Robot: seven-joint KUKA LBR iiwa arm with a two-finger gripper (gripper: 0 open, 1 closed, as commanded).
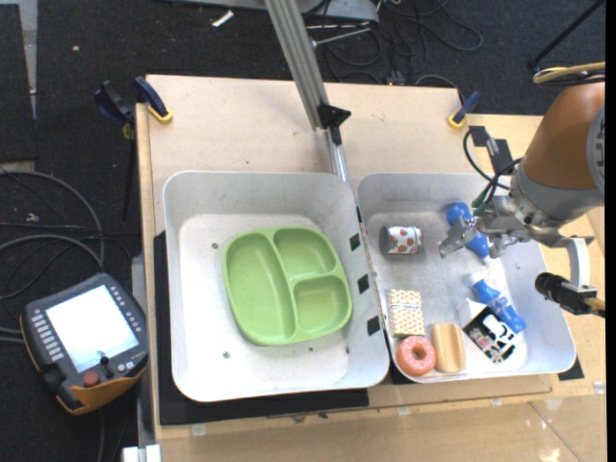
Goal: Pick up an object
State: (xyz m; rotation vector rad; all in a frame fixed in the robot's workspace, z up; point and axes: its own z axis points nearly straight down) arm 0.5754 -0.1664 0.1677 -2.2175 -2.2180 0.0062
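Note:
My gripper (466,231) hangs over the back part of the right bin (549,287), reaching in from the right. Blue parts show at its tip, and I cannot tell whether they belong to it or to some object. Just left of it lies a small white can with red spots (401,240), apart from the gripper. Below the gripper lies a blue item (484,291). Further front is a black-and-white box (491,333). A pink donut (416,354), a tan bun (448,346) and a waffle-patterned cracker (405,309) sit at the bin's front left.
A green divided plate (287,284) fills the middle of the left bin (192,258). A slanted metal pole (303,56) comes down to the ridge between the bins. A teach pendant (82,340) lies on the floor at the left.

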